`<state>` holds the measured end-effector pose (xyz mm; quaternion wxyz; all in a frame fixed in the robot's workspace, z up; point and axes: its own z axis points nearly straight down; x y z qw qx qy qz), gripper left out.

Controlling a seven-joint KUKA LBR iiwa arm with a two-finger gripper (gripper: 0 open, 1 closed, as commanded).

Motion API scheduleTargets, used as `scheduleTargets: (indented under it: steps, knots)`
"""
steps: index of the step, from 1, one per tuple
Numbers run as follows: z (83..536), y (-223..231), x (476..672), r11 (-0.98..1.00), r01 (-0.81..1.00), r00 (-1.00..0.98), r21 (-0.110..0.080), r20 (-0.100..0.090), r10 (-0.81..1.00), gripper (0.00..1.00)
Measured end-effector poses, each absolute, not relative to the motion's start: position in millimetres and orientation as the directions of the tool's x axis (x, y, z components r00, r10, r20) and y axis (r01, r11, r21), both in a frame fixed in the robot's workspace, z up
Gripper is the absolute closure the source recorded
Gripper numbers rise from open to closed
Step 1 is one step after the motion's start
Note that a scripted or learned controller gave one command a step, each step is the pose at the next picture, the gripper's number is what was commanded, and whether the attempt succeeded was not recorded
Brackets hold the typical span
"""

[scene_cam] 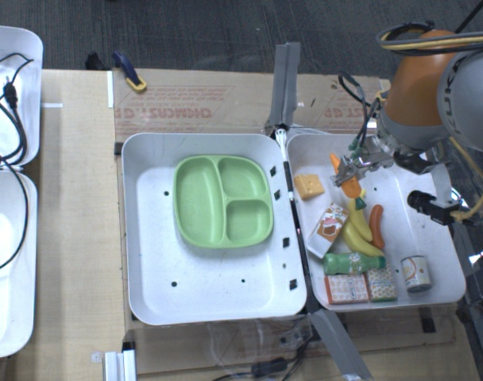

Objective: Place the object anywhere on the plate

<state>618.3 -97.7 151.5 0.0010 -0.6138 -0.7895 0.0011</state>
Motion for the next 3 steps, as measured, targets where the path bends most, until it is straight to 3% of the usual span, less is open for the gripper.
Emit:
scheduleTargets:
  steps: [1,2,3]
  knots:
    - [191.5,5.8,617.7,0.225,0.974,-0.225,0.000,-0.001,0.974,1.00]
    - [194.5,85.9,614.5,0.258,0.966,-0.258,-0.001,-0.001,0.966,1.00]
    - [194.5,85.3,614.6,0.257,0.966,-0.257,-0.001,-0.001,0.966,0.00]
